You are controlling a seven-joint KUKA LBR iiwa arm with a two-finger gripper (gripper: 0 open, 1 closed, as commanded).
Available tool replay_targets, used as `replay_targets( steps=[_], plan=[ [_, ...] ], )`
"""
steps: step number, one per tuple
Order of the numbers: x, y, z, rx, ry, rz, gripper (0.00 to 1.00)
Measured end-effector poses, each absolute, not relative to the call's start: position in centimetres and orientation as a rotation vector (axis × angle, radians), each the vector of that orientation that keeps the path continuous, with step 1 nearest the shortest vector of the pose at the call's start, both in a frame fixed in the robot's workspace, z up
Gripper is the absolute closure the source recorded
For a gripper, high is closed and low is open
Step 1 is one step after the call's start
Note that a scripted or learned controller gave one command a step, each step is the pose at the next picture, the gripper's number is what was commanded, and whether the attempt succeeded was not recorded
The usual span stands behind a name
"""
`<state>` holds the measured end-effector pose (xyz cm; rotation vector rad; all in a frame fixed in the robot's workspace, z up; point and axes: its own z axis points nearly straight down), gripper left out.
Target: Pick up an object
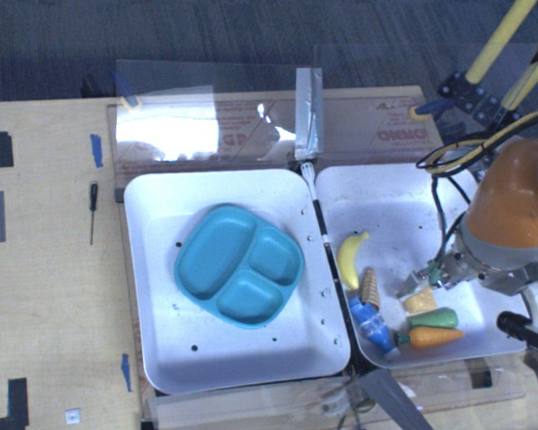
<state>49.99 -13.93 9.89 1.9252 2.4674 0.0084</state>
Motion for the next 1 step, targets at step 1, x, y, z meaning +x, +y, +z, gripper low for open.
replay_targets(
  steps=[1],
  plan=[
    [54.74, -6.31, 19.37, 1.757, 2.596, 0.010, 1.00]
  ],
)
